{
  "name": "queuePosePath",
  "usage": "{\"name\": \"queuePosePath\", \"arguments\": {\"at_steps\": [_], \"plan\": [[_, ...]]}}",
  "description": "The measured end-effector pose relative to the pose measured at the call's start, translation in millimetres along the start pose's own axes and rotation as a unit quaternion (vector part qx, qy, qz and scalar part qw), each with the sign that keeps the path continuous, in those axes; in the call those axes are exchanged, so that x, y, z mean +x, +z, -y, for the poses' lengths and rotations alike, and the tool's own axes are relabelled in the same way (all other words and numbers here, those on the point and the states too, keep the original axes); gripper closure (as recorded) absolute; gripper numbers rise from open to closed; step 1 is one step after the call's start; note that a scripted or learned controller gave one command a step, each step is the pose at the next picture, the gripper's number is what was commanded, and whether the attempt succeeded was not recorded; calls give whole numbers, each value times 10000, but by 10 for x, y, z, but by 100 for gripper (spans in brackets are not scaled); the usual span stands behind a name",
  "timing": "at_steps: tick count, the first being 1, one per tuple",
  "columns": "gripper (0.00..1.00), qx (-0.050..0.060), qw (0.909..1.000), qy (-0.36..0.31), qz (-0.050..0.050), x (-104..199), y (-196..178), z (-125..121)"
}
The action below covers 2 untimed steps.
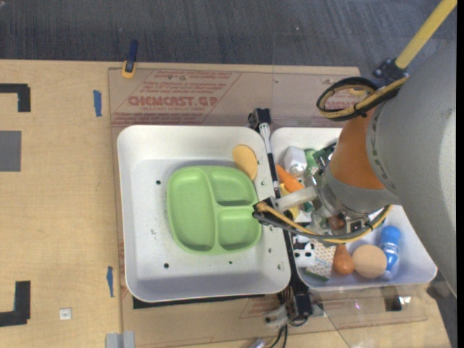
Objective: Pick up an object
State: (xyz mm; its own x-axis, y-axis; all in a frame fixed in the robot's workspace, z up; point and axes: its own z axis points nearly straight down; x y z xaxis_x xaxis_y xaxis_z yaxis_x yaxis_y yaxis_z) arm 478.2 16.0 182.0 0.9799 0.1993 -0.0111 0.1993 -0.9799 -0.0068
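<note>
My gripper (pixel 328 217) hangs low over the middle of the right bin (pixel 424 263), mostly hidden beneath the grey arm and its orange band (pixel 354 158). Around it lie an orange carrot-like piece (pixel 288 180), a white and silver item (pixel 293 156), a black-and-white spotted object (pixel 306 252), a tan ball (pixel 369 261), a small orange piece (pixel 342 262) and a blue bottle (pixel 390 239). In the left bin (pixel 138 194) a green divided plate (pixel 212 209) lies flat, with a yellow-orange oval object (pixel 246 159) at its upper right.
Yellow and black cables (pixel 286 220) loop from the wrist across the divider between the bins. A black bar (pixel 262 133) runs along that divider. The bins sit on a brown cardboard sheet (pixel 181 96) on the wooden bench.
</note>
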Motion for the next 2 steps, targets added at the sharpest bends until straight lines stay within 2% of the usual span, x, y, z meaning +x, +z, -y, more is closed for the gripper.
{"name": "queuePosePath", "arguments": {"at_steps": [1,2], "plan": [[100,-13,10000,-37,-46,215,-28,1044],[100,-30,10000,4,-55,227,-125,1007]]}}
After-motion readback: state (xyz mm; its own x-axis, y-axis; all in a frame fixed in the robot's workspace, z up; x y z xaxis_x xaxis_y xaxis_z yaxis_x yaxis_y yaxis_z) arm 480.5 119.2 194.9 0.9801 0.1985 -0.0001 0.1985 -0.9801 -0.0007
